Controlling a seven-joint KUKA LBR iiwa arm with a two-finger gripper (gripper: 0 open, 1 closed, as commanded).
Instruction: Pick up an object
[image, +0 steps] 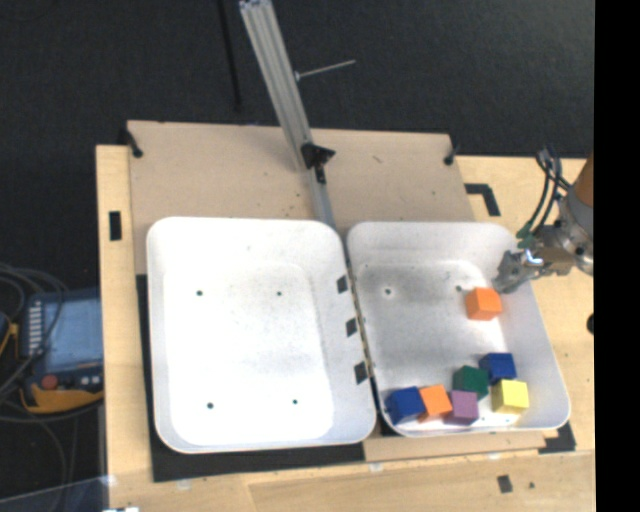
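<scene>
The arm is cut off at the right edge, so only the gripper (512, 268) shows, above the right bin's (420, 250) upper right corner; its tip is too small and blurred to make out. An orange cube (484, 303) lies just beside it, apart from the others; approx. six cubes (462, 396) sit along the bin's near wall. No readable writing anywhere.

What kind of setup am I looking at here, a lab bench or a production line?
Most likely a lab test bench for pick trials: two shallow white bins on a wooden board, small coloured blocks as practice objects in the right bin, and a handheld control pendant with cables at the left edge.
</scene>
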